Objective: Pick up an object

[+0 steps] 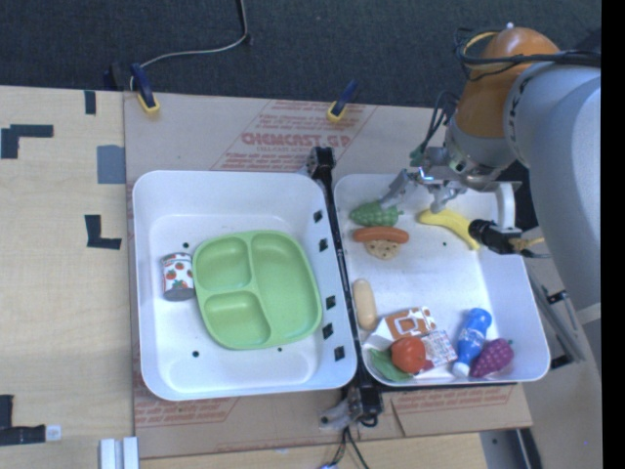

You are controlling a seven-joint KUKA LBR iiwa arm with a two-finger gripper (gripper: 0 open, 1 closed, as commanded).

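Gripper (422, 191) hangs spread-fingered and empty above the right bin's (508, 291) far end, between green toy (372, 213) and banana (448, 224); I judge picking hasn't begun.

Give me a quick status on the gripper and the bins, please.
Gripper open, over right bin, holding nothing. Banana and green toy just beneath it. Green plate in left bin. Nothing in the way.
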